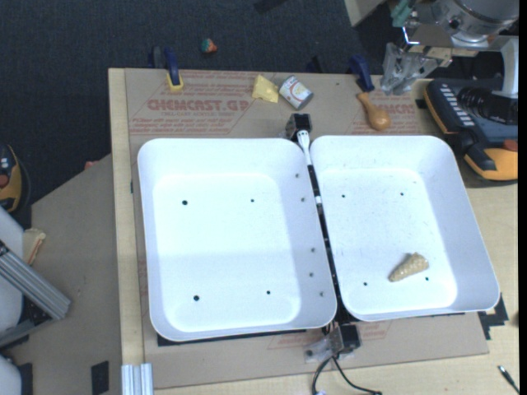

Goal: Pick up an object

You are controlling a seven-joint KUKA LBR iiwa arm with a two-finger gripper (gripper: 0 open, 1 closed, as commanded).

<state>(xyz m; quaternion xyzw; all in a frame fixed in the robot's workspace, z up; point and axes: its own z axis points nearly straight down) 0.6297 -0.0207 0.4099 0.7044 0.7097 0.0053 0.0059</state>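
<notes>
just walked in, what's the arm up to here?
Not much contact yet. The gripper hangs over the bench beyond the right bin's far edge, holding nothing. The one thing in a bin is a tan cone-shaped object, lying in the right bin's near corner. An orange pear-shaped piece, a yellow wedge and a small box lie on the board behind the bins.

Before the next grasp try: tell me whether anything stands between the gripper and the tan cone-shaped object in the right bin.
Nothing visible does. The gripper hangs beyond the far rim of the right white bin; the tan cone-shaped object lies alone near the bin's near right corner.
</notes>
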